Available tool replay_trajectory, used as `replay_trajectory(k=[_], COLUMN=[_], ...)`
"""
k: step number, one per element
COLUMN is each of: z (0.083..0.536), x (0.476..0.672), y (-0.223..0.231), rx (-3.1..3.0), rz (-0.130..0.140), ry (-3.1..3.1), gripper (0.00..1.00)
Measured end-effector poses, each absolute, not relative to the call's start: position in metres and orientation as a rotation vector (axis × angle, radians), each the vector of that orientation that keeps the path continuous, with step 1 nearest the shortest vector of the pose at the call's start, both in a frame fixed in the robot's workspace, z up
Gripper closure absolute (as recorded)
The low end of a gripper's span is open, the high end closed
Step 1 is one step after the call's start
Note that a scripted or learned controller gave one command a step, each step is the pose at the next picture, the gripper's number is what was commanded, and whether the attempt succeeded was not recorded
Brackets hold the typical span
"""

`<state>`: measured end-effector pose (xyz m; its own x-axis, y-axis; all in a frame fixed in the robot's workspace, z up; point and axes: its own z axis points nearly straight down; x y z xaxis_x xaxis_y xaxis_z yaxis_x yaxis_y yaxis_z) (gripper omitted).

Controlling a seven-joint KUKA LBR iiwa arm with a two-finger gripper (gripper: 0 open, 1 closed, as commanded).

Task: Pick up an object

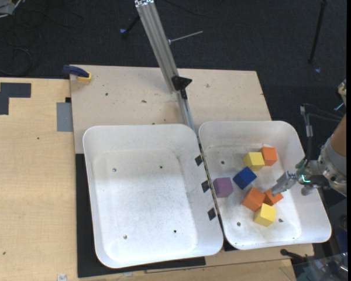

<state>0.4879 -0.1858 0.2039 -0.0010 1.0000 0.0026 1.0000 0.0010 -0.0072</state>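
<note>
Orange block (274, 197) touching the claw (279, 187) tip; claw's opening cannot be told

Can't make out any text, labels or numbers anywhere here, not on the blocks (254, 183) or bins (140, 253).

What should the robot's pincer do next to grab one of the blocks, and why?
Probably drop a little lower onto the small orange block. The pincer hangs right above it in the right bin, and nothing seems to be caught between its tips. That block touches a bigger orange block and sits near a yellow block, so it should go gently.
</note>
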Motion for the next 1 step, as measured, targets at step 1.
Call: replay_trajectory(k=[1], z=[0.2057], x=[0.4886], y=[-0.1864], rx=[-2.221], rz=[0.002], ry=[-2.218], gripper=[0.00])
